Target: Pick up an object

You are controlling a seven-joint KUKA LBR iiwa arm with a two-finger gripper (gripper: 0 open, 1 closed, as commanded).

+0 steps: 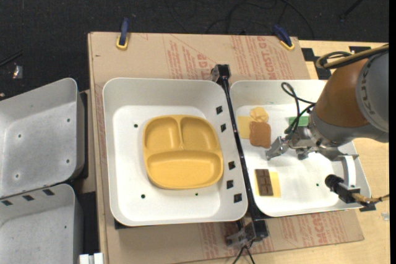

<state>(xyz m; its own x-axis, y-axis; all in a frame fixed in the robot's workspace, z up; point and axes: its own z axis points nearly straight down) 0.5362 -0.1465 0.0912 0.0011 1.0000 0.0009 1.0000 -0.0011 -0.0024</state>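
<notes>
Arm over the right bin, food-shaped pieces beside the gripper.

Yellow plastic divided plate (183, 152), 3 compartments, smooth w/ rounded corners, sits in the left bin (124, 109), a shallow white tray. In the right bin (297, 202): a brown slab-shaped piece (260, 133) touching a pale yellow piece (244, 128), a small ridged yellow piece (258, 114) just behind, a flat dark-brown grid bar (264, 182) on a light yellow backing nearer the front, a green bit (300, 122) partly hidden by the arm. Gripper (274, 151) low, just right of the brown slab; nothing seen betw. its fingers, and can't tell if they're spread or pressed together.

yellow tray (183, 151), white bins (117, 133), brown block (260, 133)
</notes>
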